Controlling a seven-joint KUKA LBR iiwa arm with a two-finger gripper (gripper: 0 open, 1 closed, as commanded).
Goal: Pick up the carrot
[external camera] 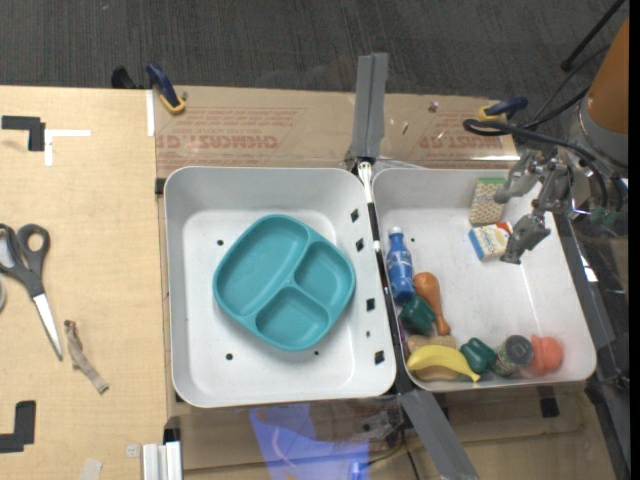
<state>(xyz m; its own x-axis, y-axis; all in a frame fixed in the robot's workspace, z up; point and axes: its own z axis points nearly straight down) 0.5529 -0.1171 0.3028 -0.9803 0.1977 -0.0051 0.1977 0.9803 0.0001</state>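
Tool (pixel 525 230): near the right bin's (pixel 570 268) far right corner; grip state cannot be told. Carrot (pixel 431 298): by the bin's left wall, lying lengthwise front-to-back, well apart from the tool, toward the near left.

Orange carrot (pixel 431 297) lying slantwise, right bin's left side.

Orange carrot (pixel 430 296), teal plate (pixel 285 282), blue bottle (pixel 399 264), yellow banana (pixel 441 361), white bins (pixel 190 298)
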